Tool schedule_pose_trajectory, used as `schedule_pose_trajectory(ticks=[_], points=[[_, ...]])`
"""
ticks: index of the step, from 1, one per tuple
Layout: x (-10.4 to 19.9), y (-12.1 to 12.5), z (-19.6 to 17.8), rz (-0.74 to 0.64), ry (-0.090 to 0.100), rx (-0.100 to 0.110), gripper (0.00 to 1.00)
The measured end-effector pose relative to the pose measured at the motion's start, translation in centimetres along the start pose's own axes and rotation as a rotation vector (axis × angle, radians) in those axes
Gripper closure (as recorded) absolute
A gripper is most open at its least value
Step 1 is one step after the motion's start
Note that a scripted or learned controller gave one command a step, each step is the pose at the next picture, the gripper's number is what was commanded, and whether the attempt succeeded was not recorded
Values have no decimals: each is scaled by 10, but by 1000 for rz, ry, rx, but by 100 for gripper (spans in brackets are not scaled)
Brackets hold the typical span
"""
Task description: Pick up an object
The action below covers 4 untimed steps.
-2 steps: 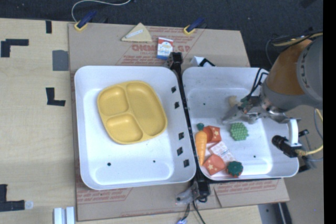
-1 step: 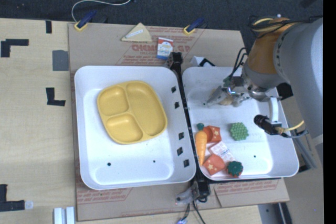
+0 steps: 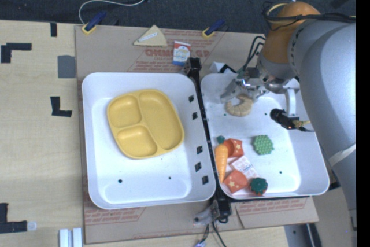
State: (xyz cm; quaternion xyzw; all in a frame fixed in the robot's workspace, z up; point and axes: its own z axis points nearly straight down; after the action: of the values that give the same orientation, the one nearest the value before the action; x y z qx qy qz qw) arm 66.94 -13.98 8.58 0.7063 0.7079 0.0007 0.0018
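Note:
My gripper [image 3: 243,89] reaches down into the back of the right bin [image 3: 300,179], right over a tan ring-shaped piece [image 3: 240,107] that lies on the bin floor. Lower in the same bin lie an orange carrot [image 3: 221,161], a red-orange block [image 3: 234,147], a second orange-red piece with a white label [image 3: 238,177], a green bumpy ball [image 3: 263,144] and a small dark green piece [image 3: 258,185]. None of them is lifted off the floor.
The left bin [image 3: 98,182] holds a yellow divided plate [image 3: 144,122]. A small red and white carton [image 3: 181,54] and a tan wedge [image 3: 152,37] lie on the cardboard behind the bins. The grey arm [image 3: 329,84] covers the right side of the right bin.

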Motion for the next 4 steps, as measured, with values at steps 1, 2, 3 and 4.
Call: schedule_pose_trajectory(ticks=[1,2,3,4], points=[[0,0,-11,-1,-3,-1,100],[44,-17,-5,1,2,5,100],[32,-16,-9,7,-19,-2,0],[32,-5,-5,5,-20,16,0]])
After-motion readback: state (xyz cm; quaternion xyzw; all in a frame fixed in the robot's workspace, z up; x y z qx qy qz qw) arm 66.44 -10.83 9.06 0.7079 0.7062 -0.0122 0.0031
